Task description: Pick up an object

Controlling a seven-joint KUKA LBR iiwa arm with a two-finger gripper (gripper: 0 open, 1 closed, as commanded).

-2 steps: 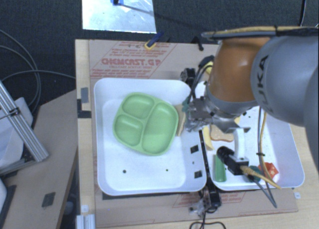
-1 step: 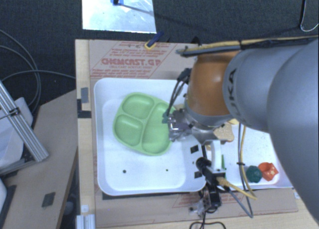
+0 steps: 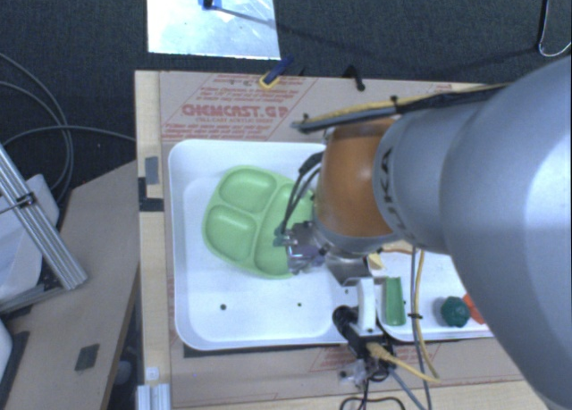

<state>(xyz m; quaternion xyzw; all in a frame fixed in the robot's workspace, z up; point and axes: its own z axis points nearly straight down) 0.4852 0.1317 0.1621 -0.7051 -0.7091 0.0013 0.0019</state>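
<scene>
1. Far left: slanted aluminium frame rail (image 3: pixel 40 221) over a tan bench top (image 3: pixel 98 247); black cables (image 3: pixel 54 136) looping above it on the dark floor.
2. Top, left of centre: pale shiny square sheet (image 3: pixel 212 6) on the dark floor, small blue item on it, too blurred to identify.
3. Under both bins: brown cardboard sheet (image 3: pixel 237 100) with red printing, sticking out beyond the far rims.
4. Left bin (image 3: pixel 192 221): white, shallow. Green divided plate (image 3: pixel 241 216) lying flat in the far half, three compartments facing up, nearer the right wall than the left. Near half of the floor bare white apart from two small dark specks (image 3: pixel 223 307).
5. Gripper (image 3: pixel 298 252): low over the right edge of the green divided plate, at the plate's near-right corner, seen as a cluster of dark and metal parts. Touching the plate or just above it: cannot tell. How far open, and whether anything is held: cannot tell, tip hidden under the wrist.
6. Arm (image 3: pixel 465 167): large, grey, out of focus, reaching in from the right across the divide between the bins; orange band (image 3: pixel 353 185) directly above the wrist, covering the plate's right rim.
7. Right bin (image 3: pixel 433 332): mostly hidden by the arm. Light green rectangular block (image 3: pixel 391 301) near the left wall; dark green round object (image 3: pixel 454 311) to its right, well apart from the block; sliver of something orange-red (image 3: pixel 475 310) just beside the round object, mostly covered.
8. Near edge, below the wrist: yellow and black cables (image 3: pixel 384 359) hanging over the bin rim.
</scene>
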